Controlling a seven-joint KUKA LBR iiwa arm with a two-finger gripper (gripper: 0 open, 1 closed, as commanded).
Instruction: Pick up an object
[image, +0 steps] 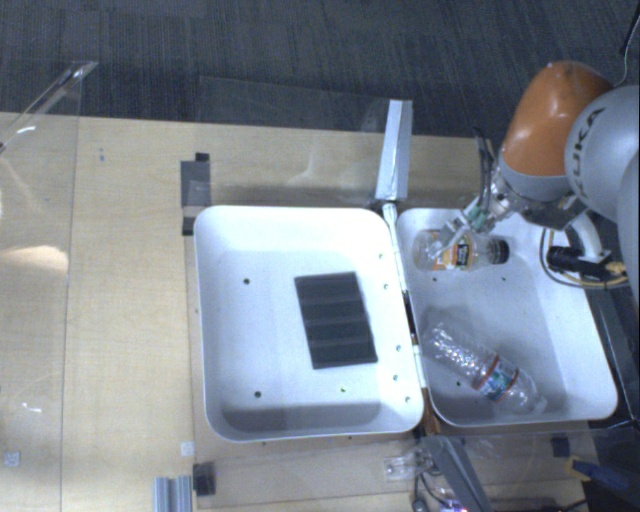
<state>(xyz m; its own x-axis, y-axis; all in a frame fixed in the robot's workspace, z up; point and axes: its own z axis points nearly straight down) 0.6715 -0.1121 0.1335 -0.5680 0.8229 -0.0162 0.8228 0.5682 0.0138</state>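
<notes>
Pale wooden counter (100, 300) carries two white bins; the jaws (478, 216), state impossible to tell, hover over a small clear bottle (455, 250) at the right bin's (570, 340) eleven o'clock; its slick plastic might slip sideways

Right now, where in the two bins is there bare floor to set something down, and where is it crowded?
The left bin has bare floor all around the black ridged pad at its centre, widest toward the left wall. The right bin is crowded: a clear bottle under the pincer at the top, a crumpled bottle lower down. Bare floor lies between them, toward the right wall.
</notes>
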